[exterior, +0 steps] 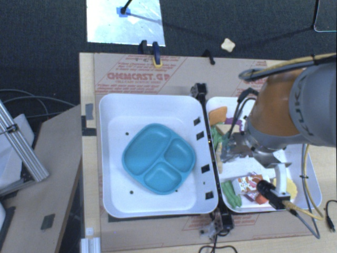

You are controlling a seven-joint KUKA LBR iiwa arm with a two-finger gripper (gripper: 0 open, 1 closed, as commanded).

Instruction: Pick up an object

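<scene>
A blue divided plate point(159, 158) lies in the left white bin point(116, 194). The right bin point(315, 179) holds small toy foods: an orange piece point(218, 114), a green item point(217, 136), a green pea pod point(231, 193), a red and white packet point(248, 185) and a yellow and white piece point(283, 181). My arm, grey with an orange band point(271, 109), reaches over the right bin from the right. My gripper point(230, 151) hangs low over the left part of that bin, close to the green item. The wrist hides its fingertips.
A black divider point(208, 152) with clips separates the two bins. Cables point(308, 194) trail along the right bin's edge. Both bins rest on a cardboard sheet point(137, 75). A shiny metal plate point(124, 15) lies on the floor behind the bench.
</scene>
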